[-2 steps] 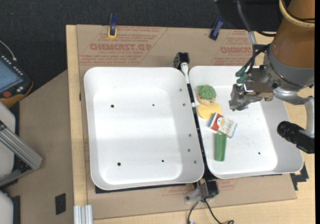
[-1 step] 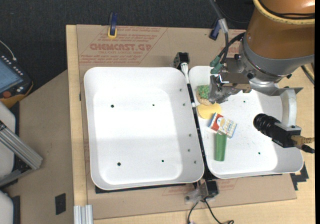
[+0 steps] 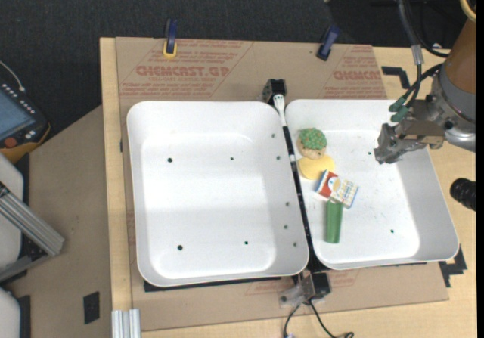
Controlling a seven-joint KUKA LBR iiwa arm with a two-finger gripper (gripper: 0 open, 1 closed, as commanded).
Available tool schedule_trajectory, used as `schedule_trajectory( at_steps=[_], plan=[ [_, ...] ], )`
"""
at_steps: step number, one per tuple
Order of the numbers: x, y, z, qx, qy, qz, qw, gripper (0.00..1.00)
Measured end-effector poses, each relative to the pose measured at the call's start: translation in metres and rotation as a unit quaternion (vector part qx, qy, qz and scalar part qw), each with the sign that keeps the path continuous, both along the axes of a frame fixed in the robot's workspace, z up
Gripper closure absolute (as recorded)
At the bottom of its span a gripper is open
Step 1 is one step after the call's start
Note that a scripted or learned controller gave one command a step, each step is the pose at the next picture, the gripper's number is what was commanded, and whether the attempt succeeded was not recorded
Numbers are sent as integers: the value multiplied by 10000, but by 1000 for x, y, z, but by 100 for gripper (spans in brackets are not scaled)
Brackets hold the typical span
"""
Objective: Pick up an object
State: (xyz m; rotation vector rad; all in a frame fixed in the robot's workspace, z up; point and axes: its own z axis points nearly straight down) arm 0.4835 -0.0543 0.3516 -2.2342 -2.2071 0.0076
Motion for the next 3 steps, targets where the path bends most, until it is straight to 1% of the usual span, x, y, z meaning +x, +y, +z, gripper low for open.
schedule_trajectory(
  at_steps=[1, 2, 3],
  plan=[
    [-4, 87, 25, 23, -45, 108, 9999, 100],
    [-4, 131, 49, 20, -45, 89, 9999, 100],
    [46, 141, 54, 11, -48, 69, 10000, 100]
  ],
)
